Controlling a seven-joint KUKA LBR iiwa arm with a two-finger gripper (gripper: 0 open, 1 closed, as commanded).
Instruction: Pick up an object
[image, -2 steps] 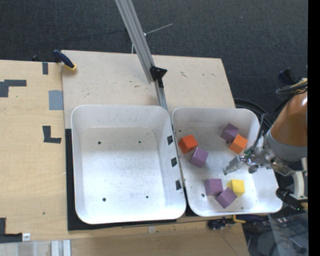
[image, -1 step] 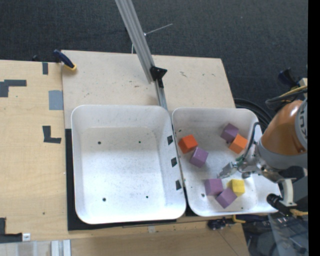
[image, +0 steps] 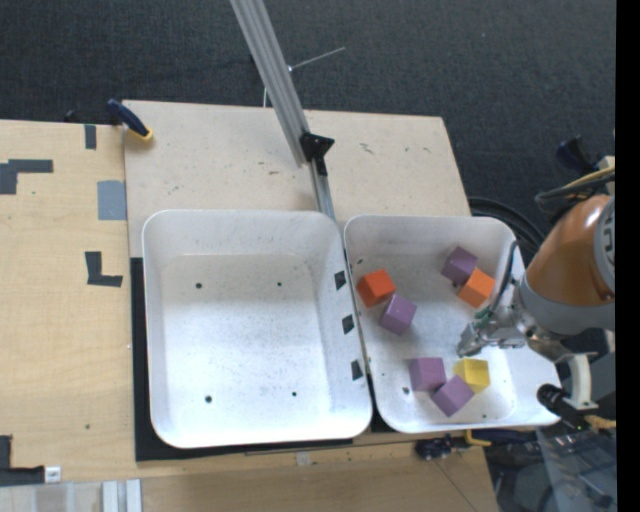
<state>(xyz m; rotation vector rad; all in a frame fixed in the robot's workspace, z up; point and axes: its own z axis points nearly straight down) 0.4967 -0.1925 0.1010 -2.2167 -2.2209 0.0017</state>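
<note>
The right bin (image: 420, 240) holds several small blocks. An orange block (image: 375, 287) and a purple block (image: 398, 313) lie near its left wall. Another purple block (image: 459, 265) touches an orange block (image: 477, 286) at the upper right. Two purple blocks (image: 427, 373) (image: 451, 395) and a yellow block (image: 473, 374) sit near the front. My gripper (image: 474, 340) reaches in from the right, low over the bin floor just above the yellow block. Nothing shows between its fingers.
The left bin (image: 240, 330) stands beside the right one, divided by their adjoining walls. A slanted metal rail (image: 285, 90) crosses the bench behind the bins. The orange-banded arm (image: 570, 270) occupies the right bin's right side.
</note>
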